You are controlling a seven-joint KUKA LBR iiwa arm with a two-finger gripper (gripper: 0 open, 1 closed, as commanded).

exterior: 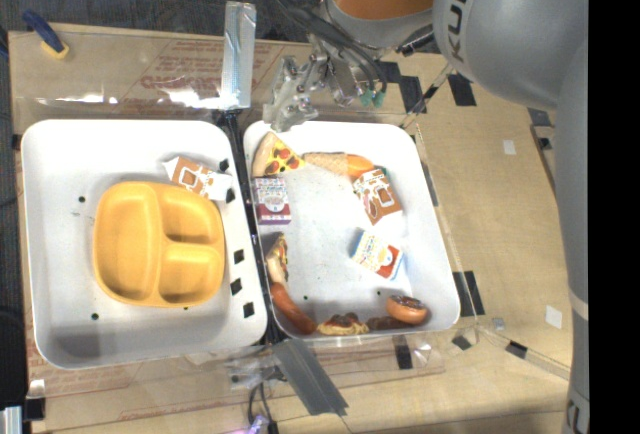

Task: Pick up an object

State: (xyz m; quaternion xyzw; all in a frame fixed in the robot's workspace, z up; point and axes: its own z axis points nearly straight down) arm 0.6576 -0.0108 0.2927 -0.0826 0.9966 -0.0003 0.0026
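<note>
Pizza slice (275, 158) lies tip toward the right bin's (440, 252) near-right; claw (292, 100) above, grip unclear.

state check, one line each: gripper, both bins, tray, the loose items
gripper: above the right bin's top-left corner, nothing seen between its fingers
left bin: holds the yellow tray and a small carton
yellow tray: upright, flat
small carton: wedged at the tray's top right edge
right bin: toy food scattered along its edges
pizza slice: flat, top-left corner
donut: flat, bottom right
</note>
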